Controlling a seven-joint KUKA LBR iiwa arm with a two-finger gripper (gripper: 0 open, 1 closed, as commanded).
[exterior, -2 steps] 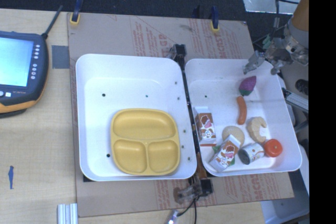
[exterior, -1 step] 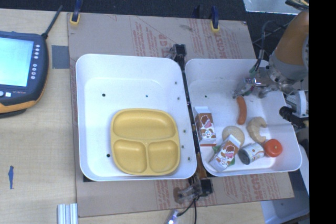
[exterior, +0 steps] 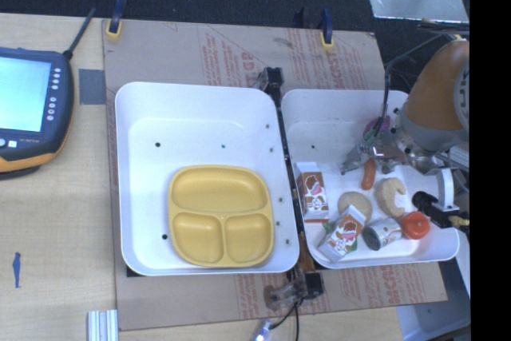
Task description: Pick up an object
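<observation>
My gripper hangs low over the middle of the right bin, reaching in from the right. Directly under its tip lies a small orange-red sausage, standing roughly on end in the picture. Whether the sausage is gripped cannot be made out. Around it lie a pale bread roll, a round tan biscuit, a red tomato-like piece, a small tin can, a tilted milk carton and a flat brown-and-white carton.
The left bin holds a yellow divided plate toward its front. A tablet rests on the bench at the far left. Blue and yellow clamps hold the cardboard sheet at the back edge.
</observation>
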